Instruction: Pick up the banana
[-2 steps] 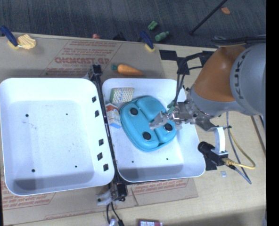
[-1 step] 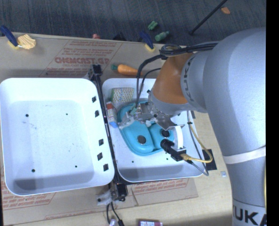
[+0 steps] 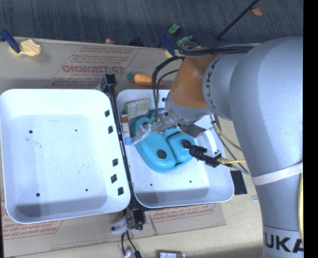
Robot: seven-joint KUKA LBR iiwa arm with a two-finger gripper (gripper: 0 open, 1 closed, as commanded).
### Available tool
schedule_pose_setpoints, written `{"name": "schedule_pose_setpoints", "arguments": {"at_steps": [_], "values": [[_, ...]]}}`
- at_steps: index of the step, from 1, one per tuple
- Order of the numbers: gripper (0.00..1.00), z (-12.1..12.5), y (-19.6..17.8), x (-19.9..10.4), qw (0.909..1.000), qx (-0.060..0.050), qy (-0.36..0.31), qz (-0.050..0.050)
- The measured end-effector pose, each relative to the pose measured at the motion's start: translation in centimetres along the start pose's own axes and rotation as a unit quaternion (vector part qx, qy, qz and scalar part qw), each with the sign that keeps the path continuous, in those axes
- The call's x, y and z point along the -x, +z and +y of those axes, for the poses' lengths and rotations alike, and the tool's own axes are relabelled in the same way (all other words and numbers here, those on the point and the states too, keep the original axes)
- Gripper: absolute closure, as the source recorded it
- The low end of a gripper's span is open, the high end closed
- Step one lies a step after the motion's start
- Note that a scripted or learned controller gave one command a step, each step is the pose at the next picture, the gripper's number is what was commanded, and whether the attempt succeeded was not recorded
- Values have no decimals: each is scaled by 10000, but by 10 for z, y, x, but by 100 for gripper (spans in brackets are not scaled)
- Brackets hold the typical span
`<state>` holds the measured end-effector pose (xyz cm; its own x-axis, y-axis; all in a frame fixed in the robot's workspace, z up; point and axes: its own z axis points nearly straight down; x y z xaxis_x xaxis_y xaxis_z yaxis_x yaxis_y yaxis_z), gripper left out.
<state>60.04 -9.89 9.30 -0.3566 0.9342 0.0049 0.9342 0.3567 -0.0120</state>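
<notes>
Camera view, from above the bench: your grey arm (image 3: 255,106) reaches in from the right and bends down over the right bin (image 3: 164,198), its orange band (image 3: 188,85) just above the wrist. The gripper (image 3: 158,123) sits low among the bin's contents, and you cannot tell how it stands or whether it has hold of anything, because the wrist housing covers the tip.

Directly beneath it lies a blue plastic object (image 3: 161,152), wide and rounded, with dark spots on its upper face. Just beside it, toward the bin's far left corner, rests a small patterned box (image 3: 137,107), and a thin strip of red and blue items (image 3: 126,130) runs along the bin's left wall. An orange object (image 3: 143,79) lies outside the bin on the cardboard (image 3: 84,63). The left bin (image 3: 57,203) stands alongside.

The banana cannot be made out here; if it is in the right bin, the arm is likely hiding it.

Your risks, as a judgement: the tool appears placed over the blue object rather than any banana, so a close here may seize the wrong thing or nothing. The blue shell looks smooth and curved and could slip or tip. The crowded corner could let the box snag or be dragged. The black cable connector (image 3: 204,156) hanging near the wrist might catch on the bin's rim.
</notes>
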Motion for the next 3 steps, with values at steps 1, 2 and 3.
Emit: {"name": "schedule_pose_setpoints", "arguments": {"at_steps": [1, 2, 3], "values": [[0, -32, 0, -6, 9941, 65, -1080, -40], [0, -69, 0, -19, 9784, 62, -2065, -69], [0, -72, 1, -26, 9320, 48, -3623, -92]]}}
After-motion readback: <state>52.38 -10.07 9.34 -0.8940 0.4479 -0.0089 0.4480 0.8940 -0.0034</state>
